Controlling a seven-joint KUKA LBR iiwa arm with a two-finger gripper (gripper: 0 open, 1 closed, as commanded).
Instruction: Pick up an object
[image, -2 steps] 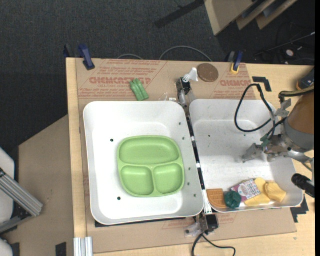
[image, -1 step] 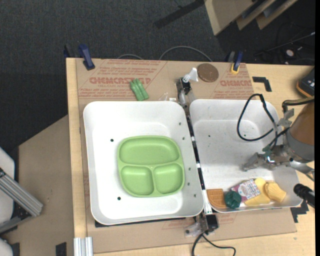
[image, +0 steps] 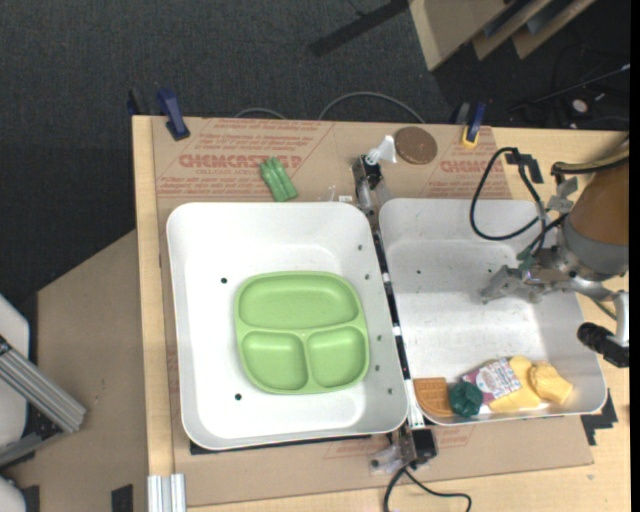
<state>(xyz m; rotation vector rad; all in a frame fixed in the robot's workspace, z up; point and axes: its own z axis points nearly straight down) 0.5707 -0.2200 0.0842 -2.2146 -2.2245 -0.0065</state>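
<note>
We are looking down on a bench (image: 250, 150) with two white bins side by side. The left bin (image: 200, 260) carries a green divided tray (image: 300, 330). The right bin (image: 440, 320) is the one our arm works over, coming in from the right edge.

Our tool (image: 510, 284) hangs over the upper right part of the right bin, above bare white floor. We can make out grey metal parts reaching leftward from the wrist, but we cannot tell from this angle whether they stand apart or together. Nothing shows between them, so we judge the tool to be carrying nothing.

The things we could pick up lie clustered along the near edge of the right bin, toward the bottom of the view: an orange-brown piece (image: 430, 394) at the left end, a dark green lump (image: 465, 400) touching it, a pink and white packet (image: 494, 379), a yellow block (image: 520, 398) and a tan yellow piece (image: 551, 382) at the right end. The row runs roughly left to right, with its pieces touching or just beside one another.

So the relation that matters: the pile lies toward the near rim from the tool, almost straight down the view. In our judgement the packet and yellow block sit most directly in line, and their crowding may make a clean grasp of any one piece hard.
</note>
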